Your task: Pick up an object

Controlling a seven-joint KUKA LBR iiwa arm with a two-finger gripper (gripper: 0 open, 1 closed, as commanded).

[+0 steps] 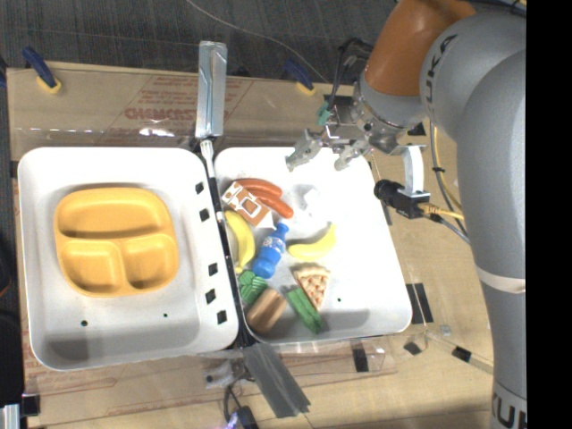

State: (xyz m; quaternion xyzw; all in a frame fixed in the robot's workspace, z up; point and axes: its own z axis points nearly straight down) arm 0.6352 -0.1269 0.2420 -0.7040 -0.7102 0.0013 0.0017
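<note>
Yellow divided plastic tray (116, 240) in our left white bin (36, 266), toy food heaped in the right bin (375, 266); our gripper (323, 153) spread wide, empty.

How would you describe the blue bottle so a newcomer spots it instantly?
Look in the right bin, at the toy pile along its left side. The bottle lies mid-pile, between two bananas. It is the pile's one blue item.

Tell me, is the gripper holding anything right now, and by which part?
Nothing is held: the gripper hangs open above the right bin's far edge.
</note>
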